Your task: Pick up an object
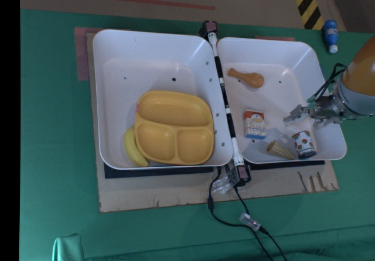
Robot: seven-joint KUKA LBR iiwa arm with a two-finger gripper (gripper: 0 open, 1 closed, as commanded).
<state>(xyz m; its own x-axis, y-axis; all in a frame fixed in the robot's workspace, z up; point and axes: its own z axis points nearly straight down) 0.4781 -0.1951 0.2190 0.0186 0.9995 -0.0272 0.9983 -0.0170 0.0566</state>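
In the right bin (319,67) lie a toy drumstick (246,78), a small carton (254,123), an ice-cream cone (280,150) and a spotted cup (303,144). The claw (297,114) hangs released above the cup, grasping nothing. The left bin (117,55) holds a yellow divided tray (174,127) and banana (133,148).
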